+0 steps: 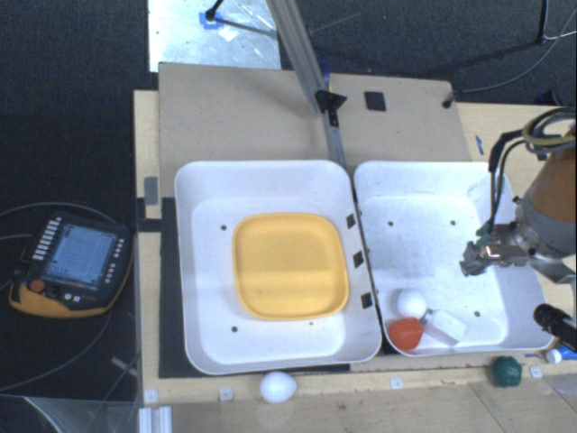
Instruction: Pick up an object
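Claw (476, 258) of the grey arm hangs over the right side of the right shallow white bin (397, 180); whether it is spread or pressed together, I cannot tell, and nothing is seen in it. I judge the step is the approach, before any grasp. Near the bin's front edge lie a small white ball (411, 304), an orange-red round object (405, 333) touching it, and a pale flat piece (444, 327) beside them. Next the claw must travel toward that front-left corner and descend. A yellow square plate (290, 265) fills the left bin (196, 188).
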You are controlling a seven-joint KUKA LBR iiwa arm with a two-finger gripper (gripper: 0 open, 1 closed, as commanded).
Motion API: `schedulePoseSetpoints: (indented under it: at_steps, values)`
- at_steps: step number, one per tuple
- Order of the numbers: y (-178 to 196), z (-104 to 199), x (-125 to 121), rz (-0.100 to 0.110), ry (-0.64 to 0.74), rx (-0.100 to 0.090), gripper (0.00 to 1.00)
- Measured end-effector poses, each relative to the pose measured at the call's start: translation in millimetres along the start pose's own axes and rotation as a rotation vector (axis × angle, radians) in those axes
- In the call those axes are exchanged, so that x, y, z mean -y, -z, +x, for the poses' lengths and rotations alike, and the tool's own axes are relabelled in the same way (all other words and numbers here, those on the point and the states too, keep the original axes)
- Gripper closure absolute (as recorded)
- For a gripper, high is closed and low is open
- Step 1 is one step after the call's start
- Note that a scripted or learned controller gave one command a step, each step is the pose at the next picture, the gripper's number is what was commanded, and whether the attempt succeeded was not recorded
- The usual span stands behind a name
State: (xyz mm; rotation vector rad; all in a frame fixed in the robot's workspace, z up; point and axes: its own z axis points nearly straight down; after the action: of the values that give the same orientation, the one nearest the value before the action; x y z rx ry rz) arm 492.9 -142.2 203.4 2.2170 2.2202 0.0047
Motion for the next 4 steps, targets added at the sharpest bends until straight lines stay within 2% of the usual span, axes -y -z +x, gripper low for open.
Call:
schedulePoseSetpoints:
  at_steps: [1,3,4]
  values:
    - [52.1,-9.2,-6.0,0.0,-0.001,0.0,1.0]
    - [44.7,84.8,-16.2,0.004,0.002,-0.001,1.0]
    - [34.7,144.4,-14.8,0.005,0.003,-0.002,1.0]
